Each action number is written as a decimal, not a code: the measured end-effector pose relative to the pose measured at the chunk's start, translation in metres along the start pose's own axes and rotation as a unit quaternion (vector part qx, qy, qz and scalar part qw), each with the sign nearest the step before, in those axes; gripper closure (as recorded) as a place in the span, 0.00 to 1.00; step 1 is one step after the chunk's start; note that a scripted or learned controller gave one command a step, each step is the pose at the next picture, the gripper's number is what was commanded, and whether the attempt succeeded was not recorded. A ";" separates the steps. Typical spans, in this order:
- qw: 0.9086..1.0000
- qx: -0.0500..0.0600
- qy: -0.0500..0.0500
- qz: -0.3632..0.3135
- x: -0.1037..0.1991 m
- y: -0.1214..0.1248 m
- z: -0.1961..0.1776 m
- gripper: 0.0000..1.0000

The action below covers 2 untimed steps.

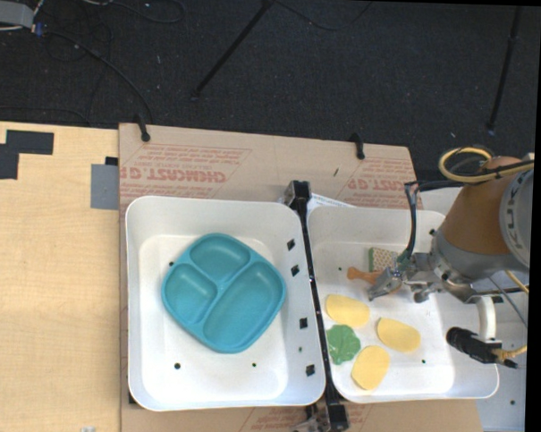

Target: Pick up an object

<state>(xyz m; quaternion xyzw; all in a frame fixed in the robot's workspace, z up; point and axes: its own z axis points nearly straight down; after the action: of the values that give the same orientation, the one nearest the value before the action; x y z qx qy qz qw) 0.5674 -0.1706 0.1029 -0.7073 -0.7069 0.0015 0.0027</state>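
Note:
My gripper (386, 285) hangs low over the right bin (424, 387), near its middle. A small orange piece (361, 275) lies just left of the gripper tip, close to it or touching it. A green, patterned piece (380, 257) sits right behind the gripper. In front lie three yellow oval pieces (347, 310) (398, 334) (370, 367) and a green leafy piece (342, 343). Nothing can be seen held in the gripper.
The left bin (148, 250) holds a teal divided plate (223, 291). A black divider (305, 293) runs between the two bins. The arm's grey and orange body (480, 229) covers the right bin's far right side.

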 end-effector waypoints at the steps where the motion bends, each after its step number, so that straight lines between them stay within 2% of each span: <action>1: 1.000 0.000 0.000 0.001 -0.001 0.000 -0.012 1.00; 2: 1.000 -0.004 -0.001 -0.001 -0.006 0.008 -0.070 1.00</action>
<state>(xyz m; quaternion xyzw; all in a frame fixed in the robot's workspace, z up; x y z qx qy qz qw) 0.5757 -0.1764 0.1731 -0.7067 -0.7075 -0.0005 -0.0011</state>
